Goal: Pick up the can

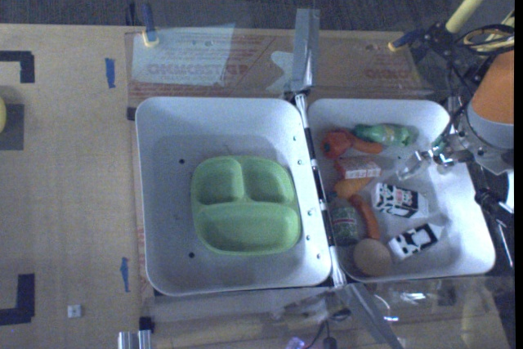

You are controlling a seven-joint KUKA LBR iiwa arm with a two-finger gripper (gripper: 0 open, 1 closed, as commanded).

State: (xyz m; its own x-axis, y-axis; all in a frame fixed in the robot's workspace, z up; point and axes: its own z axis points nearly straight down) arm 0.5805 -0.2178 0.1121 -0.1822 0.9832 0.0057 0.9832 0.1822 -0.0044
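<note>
The can (345, 221) lies at the right bin's (458, 123) left wall, low down, while the gripper (418, 163) hovers well apart up-right, whether open or closed I cannot tell

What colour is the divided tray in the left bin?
Light green tray, seen clearly in the camera view.

The arm (495, 106) is cut off by the right edge.
</note>
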